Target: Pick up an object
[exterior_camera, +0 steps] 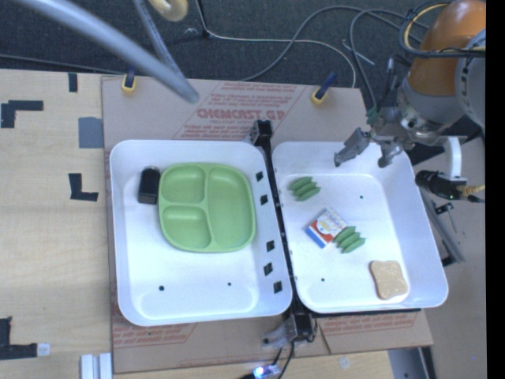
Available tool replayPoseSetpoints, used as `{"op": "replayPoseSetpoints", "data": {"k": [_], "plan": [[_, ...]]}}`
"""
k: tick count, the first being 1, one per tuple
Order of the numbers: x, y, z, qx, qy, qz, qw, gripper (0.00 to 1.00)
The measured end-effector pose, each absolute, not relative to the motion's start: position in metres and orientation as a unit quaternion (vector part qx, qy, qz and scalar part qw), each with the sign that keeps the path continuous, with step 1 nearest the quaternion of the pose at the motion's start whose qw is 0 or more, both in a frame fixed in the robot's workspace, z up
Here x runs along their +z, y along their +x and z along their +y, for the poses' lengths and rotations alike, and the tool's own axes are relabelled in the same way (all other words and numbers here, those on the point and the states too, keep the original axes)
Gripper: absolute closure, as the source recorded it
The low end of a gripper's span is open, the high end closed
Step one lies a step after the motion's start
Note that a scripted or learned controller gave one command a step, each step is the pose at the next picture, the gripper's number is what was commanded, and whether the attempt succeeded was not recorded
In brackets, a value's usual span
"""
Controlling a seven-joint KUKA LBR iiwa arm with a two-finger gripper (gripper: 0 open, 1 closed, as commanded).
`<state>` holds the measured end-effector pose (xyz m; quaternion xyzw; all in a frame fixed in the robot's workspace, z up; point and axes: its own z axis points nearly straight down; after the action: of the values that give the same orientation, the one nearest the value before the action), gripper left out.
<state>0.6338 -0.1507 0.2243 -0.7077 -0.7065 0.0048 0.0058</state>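
My gripper (368, 153) hovers over the back edge of the right bin (414, 212), its two fingers spread open with nothing between them. Below it in that bin lie a green pea pod (304, 187), a small red, white and blue packet (326, 227), a second green pod (349, 239) touching the packet, and a tan slice of bread (389, 279) at the front right. The left bin (130, 251) holds a green divided plate (207, 207) and a small black block (148, 185) next to the plate's left rim.
A black divider with clips (269, 212) runs between the bins. Cables (316, 34) trail across the dark floor behind the bench. A grey pole (102, 38) slants across the upper left. The bins rest on a cardboard sheet (237, 105).
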Motion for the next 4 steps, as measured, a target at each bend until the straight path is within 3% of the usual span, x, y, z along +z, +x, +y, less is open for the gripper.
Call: {"op": "replayPoseSetpoints", "data": {"k": [1, 4], "plan": [[0.234, 0.636, -0.150, 0.0007, -0.707, -0.708, 0.000, 0.00], [0.090, 0.647, -0.145, -0.0018, -0.706, -0.708, -0.001, 0.00]]}}
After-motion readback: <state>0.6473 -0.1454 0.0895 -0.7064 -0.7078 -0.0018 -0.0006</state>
